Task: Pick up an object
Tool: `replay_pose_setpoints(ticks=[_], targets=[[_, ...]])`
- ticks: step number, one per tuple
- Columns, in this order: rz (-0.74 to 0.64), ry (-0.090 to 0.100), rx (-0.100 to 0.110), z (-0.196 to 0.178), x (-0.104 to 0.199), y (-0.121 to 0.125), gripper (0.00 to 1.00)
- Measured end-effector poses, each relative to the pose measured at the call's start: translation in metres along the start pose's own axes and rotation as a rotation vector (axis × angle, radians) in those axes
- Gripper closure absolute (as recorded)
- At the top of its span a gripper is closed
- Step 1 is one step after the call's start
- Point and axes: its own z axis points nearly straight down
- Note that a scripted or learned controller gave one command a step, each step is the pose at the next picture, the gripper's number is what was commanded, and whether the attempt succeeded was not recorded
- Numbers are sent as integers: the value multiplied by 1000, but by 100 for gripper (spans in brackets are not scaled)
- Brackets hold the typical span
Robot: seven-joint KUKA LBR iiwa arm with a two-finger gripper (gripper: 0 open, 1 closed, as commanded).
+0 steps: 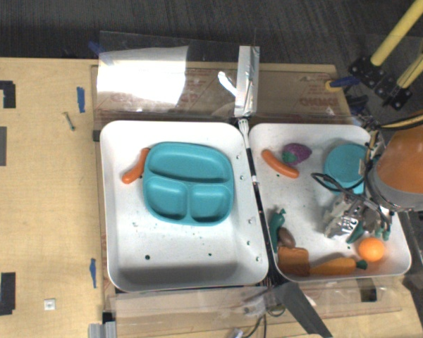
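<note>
1. Gripper [349, 220] is hanging low in the right bin [402, 263], at the lower right of the frame; I cannot tell what it is holding.
2. Nearest, an orange ball [371, 250] is sitting just beside it.
3. Going straight down slowly should be helping it grab.
4. Farther left, a teal tray [189, 182] is lying in the left bin [120, 210].

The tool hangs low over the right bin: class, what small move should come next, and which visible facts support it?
Probably a short shift toward the orange ball, then down. The tool sits in the right bin just up and left of the ball, with nothing seen between its fingers. The ball lies near the bin's front right corner, beside the carrot, so a slow approach seems wise.
</note>
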Motion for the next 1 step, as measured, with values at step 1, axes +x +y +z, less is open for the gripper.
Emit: replay_pose_setpoints(ticks=[1], targets=[[-329, 9, 9, 11, -13, 32, 100]])
